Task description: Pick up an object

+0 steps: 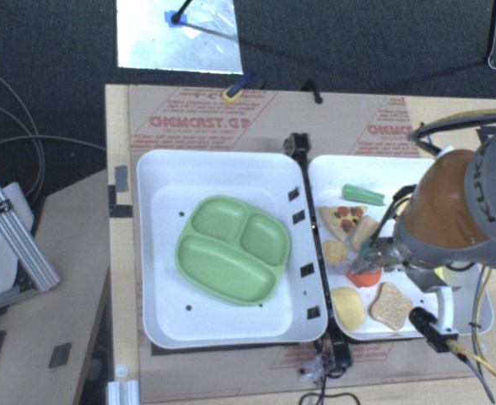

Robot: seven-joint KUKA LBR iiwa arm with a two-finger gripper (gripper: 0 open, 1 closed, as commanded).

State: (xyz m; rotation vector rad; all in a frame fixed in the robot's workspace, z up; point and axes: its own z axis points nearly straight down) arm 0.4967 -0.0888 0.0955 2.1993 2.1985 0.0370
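My gripper [368,262] hangs low over the right-hand white bin [328,172], reaching in from the right on my grey arm [493,197] with its orange band [438,199]. I cannot tell how its tip is set; it is small and dark against the clutter beneath it.

Directly under the tip, seemingly touching it, is a red-orange rounded piece [366,278], partly hidden. Just left of the tip lies a small yellow chunk [335,251]. Beyond it, toward the far wall of the bin, sits a pizza slice [347,219] with red dots, and farther still a green pod-shaped piece [363,195]. On the near side, down and left of the tip, is a pale yellow egg-shaped lump [348,307]; a slice of toast [390,306] lies beside it, down and right of the tip.

Well away to my tool's left, across the black divider [312,226], the other white bin [147,251] holds a green sectioned plate [233,248].
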